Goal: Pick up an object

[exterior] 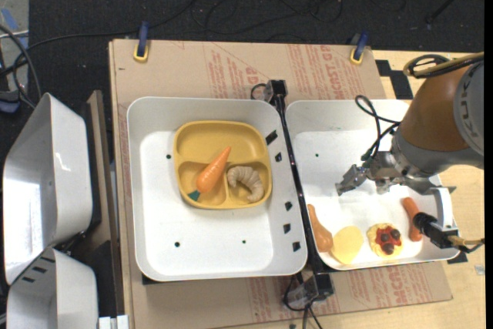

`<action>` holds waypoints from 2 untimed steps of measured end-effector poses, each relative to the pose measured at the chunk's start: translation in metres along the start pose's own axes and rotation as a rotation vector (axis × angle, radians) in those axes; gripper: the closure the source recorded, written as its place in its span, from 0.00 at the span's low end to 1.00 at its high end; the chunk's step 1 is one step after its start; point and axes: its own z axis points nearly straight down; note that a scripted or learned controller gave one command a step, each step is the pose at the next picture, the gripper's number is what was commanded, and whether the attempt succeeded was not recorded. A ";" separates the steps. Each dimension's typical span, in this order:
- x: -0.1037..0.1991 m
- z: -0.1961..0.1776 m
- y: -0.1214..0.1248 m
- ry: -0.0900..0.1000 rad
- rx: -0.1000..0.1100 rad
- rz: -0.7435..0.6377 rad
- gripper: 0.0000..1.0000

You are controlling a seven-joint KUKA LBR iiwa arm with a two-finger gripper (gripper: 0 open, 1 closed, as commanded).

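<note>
My gripper hangs over the middle of the right bin, its fingers pointing left and slightly apart, with nothing between them. Below it, along the bin's front edge, lie an orange chicken-leg shape, a pale yellow round piece, a small tart with red berries and a small red sausage-like piece. In the left bin stands a yellow divided plate holding a carrot and a beige shrimp.
The arm's orange-banded wrist covers the right bin's right side, with a black cable looping off it. A black divider strip runs between the bins. White containers stand to the left of the bench.
</note>
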 end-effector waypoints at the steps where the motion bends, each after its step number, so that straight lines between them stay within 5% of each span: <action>1: 0.000 -0.013 0.001 -0.001 -0.004 0.001 1.00; 2: -0.002 -0.056 0.005 -0.002 -0.009 -0.004 1.00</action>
